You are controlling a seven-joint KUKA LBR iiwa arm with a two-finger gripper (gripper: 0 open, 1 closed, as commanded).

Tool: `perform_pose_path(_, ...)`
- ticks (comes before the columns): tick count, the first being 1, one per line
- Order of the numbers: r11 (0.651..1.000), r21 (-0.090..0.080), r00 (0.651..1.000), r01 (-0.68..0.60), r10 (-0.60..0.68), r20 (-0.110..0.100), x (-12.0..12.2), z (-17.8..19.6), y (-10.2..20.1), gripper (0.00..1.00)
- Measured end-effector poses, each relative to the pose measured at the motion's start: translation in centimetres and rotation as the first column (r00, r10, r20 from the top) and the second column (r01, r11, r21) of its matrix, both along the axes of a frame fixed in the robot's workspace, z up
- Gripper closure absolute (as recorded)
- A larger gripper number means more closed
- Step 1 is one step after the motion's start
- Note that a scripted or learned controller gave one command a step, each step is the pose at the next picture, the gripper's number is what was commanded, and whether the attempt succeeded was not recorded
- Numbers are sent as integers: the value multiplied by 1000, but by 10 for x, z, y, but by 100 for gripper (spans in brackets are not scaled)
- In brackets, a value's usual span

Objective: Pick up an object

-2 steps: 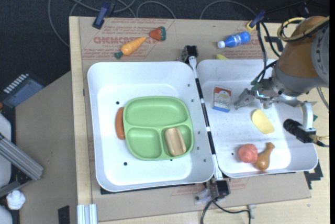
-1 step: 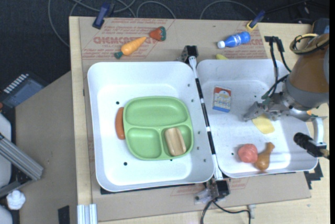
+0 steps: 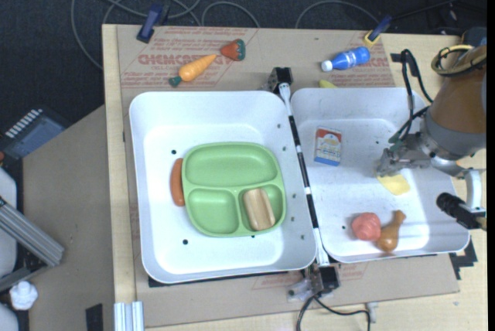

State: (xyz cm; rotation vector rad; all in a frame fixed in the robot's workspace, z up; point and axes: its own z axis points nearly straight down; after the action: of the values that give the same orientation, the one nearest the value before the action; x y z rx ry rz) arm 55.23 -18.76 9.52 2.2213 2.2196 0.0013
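In the right bin [image 3: 363,109] lie a small white carton with an orange label [image 3: 328,147], a pale yellow piece [image 3: 396,183], a pink round toy [image 3: 366,226] and a brown drumstick toy [image 3: 390,230]. My gripper [image 3: 390,164] reaches in from the right and hangs low over the bin, right at the upper left edge of the yellow piece. The fingers are too small and dark to read. Nothing is visibly lifted.
The left bin [image 3: 155,128] holds a green divided tray [image 3: 228,167] with a bread roll [image 3: 259,209] in one compartment and a sausage [image 3: 178,182] beside it. A toy carrot [image 3: 195,68], a strawberry [image 3: 233,51] and a blue bottle [image 3: 346,59] lie on the board behind the bins.
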Motion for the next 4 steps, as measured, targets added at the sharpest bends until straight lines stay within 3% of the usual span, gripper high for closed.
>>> perform_pose_path(2, 1000, -2, 1000, 1, -1, 4, 1, 20, 0, 100)
perform_pose_path(3, 1000, -2, 1000, 1, -1, 3, 1, 20, 0, 0)
perform_pose_path(4, 1000, 1, 1000, -1, 1, -4, -12, -5, 1, 0)
